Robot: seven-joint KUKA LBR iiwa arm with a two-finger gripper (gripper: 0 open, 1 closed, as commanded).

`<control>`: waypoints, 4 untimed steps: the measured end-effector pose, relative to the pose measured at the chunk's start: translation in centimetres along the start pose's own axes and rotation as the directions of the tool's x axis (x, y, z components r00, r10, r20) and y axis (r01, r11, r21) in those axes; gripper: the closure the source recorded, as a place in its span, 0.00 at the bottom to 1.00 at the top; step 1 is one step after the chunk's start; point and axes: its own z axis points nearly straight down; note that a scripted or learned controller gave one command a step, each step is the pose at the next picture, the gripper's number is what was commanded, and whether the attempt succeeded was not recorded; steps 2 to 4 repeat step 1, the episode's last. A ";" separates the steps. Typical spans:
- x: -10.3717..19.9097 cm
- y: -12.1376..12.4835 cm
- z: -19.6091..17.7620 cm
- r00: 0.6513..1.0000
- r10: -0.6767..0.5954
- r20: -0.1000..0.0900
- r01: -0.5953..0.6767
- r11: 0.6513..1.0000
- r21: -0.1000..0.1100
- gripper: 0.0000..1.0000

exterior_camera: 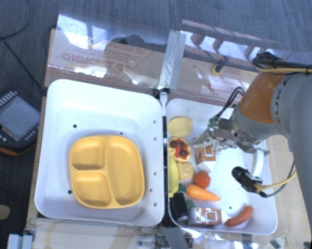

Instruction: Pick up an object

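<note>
The grey arm (299, 108) with its orange band leans in over the right bin (264, 217), its hand (215, 139) low near the bin's back left; I cannot tell how the hand is set.

The left bin (54, 134) carries a yellow divided plate (107, 171).

In the right bin the toy food crowds the left side: a pale yellow piece (180, 125), a pizza slice (179, 149), a small carton (205, 153) just under the hand, a banana (172, 176), a carrot (203, 194), a tomato (202, 180) and, well apart, a sausage (239, 217).
</note>
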 end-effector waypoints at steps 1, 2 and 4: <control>2.3 -1.1 -9.9 0.999 0.034 0.003 -0.034 0.999 -0.001 1.00; 2.3 -1.1 -9.9 0.999 0.034 0.003 -0.034 0.999 -0.001 1.00; 2.3 -1.1 -9.9 0.999 0.034 0.003 -0.034 0.999 -0.001 1.00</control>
